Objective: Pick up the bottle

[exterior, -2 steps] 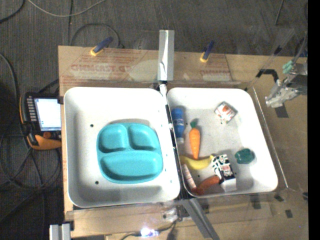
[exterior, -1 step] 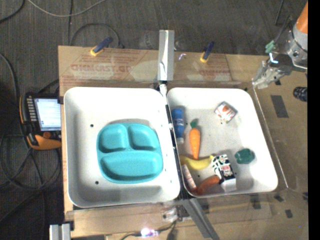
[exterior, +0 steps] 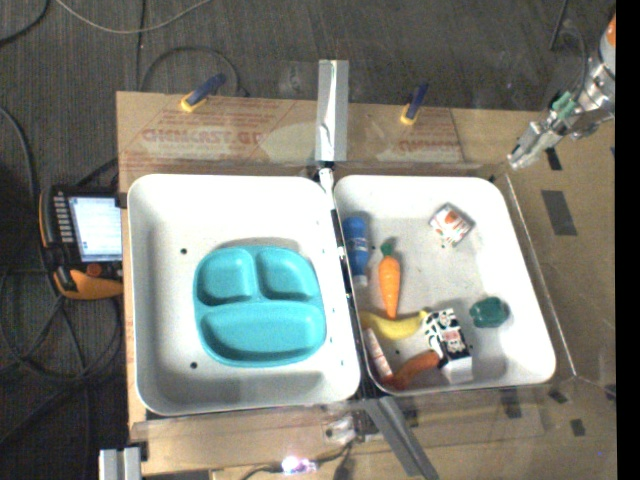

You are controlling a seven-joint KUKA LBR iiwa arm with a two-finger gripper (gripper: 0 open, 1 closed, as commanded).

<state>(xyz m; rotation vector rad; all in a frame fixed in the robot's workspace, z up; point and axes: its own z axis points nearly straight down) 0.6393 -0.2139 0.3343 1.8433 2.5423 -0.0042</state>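
Dark carpet with cables around a brown bench [exterior: 250, 133] bearing two white bins. Left bin [exterior: 150, 218]: teal divided plate [exterior: 260, 304]. Right bin [exterior: 505, 218]: blue bottle [exterior: 355, 238] at its left wall, just beside a carrot [exterior: 389, 280]; banana [exterior: 395, 324], green lump [exterior: 489, 312] nearby. Gripper [exterior: 530, 148] hovering beyond the right bin's far corner, well apart; finger spread impossible to tell.

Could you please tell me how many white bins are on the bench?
2: the left bin holds a teal divided tray; the right bin holds the blue bottle.
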